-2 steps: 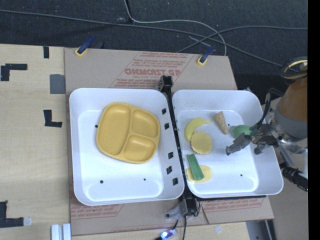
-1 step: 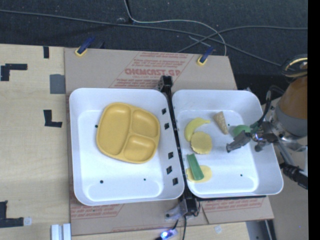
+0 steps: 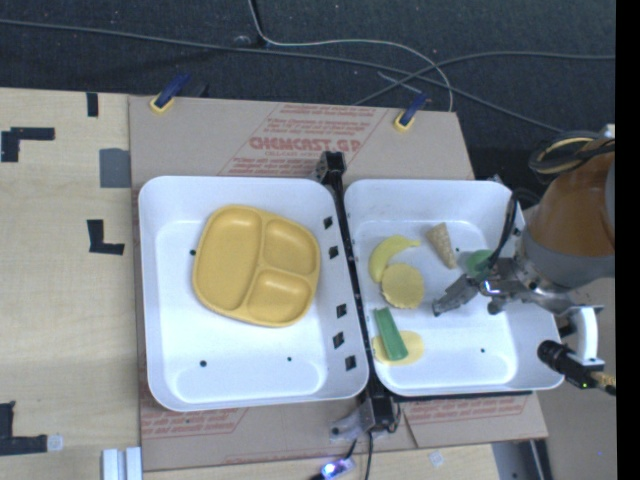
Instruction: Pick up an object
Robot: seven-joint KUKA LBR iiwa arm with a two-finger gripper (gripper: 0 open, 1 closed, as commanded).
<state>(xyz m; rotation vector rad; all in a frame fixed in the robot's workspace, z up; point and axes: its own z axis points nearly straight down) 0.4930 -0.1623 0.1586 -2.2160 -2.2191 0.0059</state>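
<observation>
The right bin [image 3: 480, 200] holds several small items. A curved yellow piece [image 3: 390, 251] lies above a round yellow-green disc [image 3: 404, 286]. A tan wedge [image 3: 442, 243] sits farther back, and a green stick [image 3: 389, 332] rests on a flat yellow piece [image 3: 408, 347] near the front. A small green item [image 3: 478, 261] is partly hidden by the wrist. My gripper [image 3: 467, 305] hangs low over the bin's bare middle, just right of the disc. It is open, with nothing between its fingers [image 3: 448, 301].
In the left bin [image 3: 160, 298] lies a yellow divided plate [image 3: 256, 264]. A black divider [image 3: 345, 268] runs between the bins. The orange-banded arm [image 3: 570, 223] overhangs the right bin's right wall. Cables cross the dark floor behind.
</observation>
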